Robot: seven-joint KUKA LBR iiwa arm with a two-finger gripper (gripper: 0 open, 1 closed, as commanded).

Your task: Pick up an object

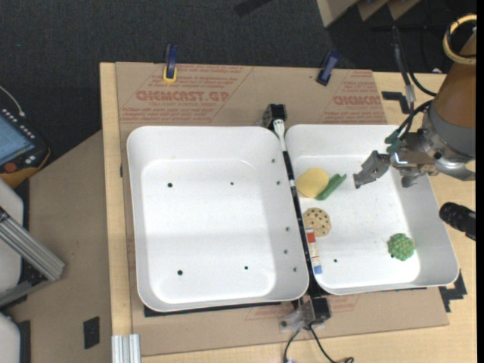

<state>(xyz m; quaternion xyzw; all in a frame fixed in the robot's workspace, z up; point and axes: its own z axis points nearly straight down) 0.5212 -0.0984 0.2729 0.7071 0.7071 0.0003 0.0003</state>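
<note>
Yellow obj (311, 181) w/ green strip (331, 186) touching it, upper left of right bin (427, 274); cookie (317, 221) below, green ball (401, 246) lower right. Tool (369, 169) hovers right of strip, nothing gripped; open/shut can't tell. Left bin (151, 278) alongside on counter (113, 165).

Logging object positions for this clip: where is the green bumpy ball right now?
The green bumpy ball lies in the right bin, near its lower right corner, apart from the cookie further left.

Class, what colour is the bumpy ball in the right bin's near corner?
Green, seen in the camera view: the bumpy ball.
</note>
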